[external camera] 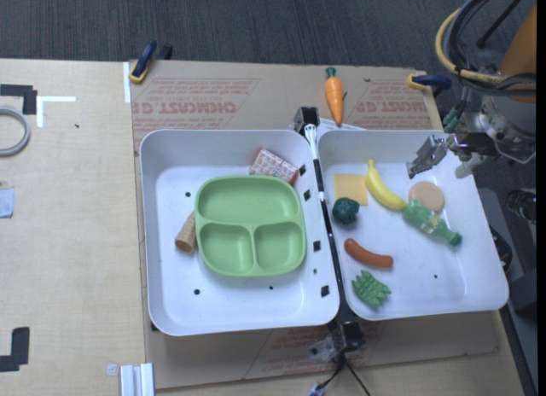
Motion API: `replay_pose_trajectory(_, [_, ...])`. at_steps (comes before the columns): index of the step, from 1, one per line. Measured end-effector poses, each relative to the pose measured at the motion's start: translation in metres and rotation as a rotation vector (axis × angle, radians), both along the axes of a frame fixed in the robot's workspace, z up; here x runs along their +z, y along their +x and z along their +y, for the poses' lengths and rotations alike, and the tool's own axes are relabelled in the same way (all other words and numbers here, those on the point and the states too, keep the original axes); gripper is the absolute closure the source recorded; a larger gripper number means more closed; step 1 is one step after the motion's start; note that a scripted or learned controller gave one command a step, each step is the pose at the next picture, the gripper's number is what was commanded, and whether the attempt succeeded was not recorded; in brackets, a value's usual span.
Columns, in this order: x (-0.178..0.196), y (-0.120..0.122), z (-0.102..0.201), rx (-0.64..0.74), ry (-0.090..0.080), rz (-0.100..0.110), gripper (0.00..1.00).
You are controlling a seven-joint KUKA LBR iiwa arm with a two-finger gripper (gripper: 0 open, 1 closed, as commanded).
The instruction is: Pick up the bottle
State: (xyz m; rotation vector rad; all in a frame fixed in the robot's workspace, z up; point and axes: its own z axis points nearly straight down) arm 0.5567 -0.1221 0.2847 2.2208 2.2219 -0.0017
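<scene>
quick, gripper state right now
gripper: cannot be told, hovering over the right bin's far edge, apart from the green bottle.

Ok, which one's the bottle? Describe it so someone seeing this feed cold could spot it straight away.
Take the right bin of the two white ones. Toward its far right side, the bottle lies on its side, slanting, just below a round tan piece and right of the yellow banana. It is the only green thing there with a narrow neck; the other green items sit further left.
</scene>
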Motion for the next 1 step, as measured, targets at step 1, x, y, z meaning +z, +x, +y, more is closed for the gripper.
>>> replay_pose_trajectory(1, [-0.1332, -0.0543, -0.0287, 0.043, 0.000, 0.000, 0.00])
